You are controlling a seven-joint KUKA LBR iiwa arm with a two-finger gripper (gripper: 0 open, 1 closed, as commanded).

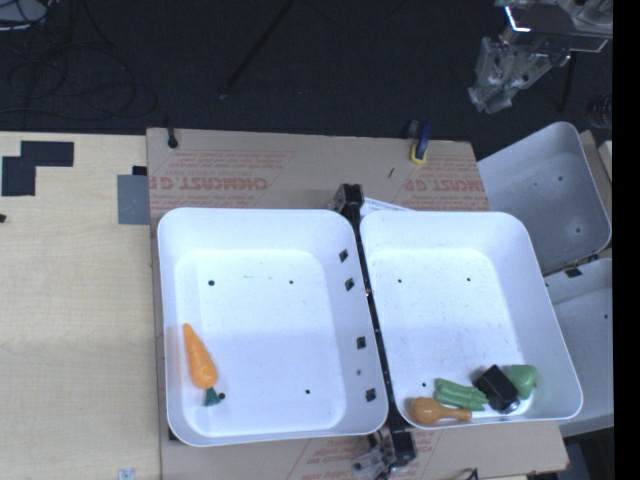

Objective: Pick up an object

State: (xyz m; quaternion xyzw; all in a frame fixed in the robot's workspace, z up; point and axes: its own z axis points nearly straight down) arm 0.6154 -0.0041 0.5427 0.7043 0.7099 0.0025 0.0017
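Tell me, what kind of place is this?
Probably a robot test lab. Two white bins sit on a workbench, holding a toy carrot and other toy food, and the robot's end effector hangs above them.

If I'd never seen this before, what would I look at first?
Probably the bright orange toy carrot, lying alone near the front left corner of the left white bin. Next, the jumble in the front right corner of the right white bin: a green pea pod, a small black block and an orange pear-shaped toy. The grey gripper hangs high at the back right, away from the bins.
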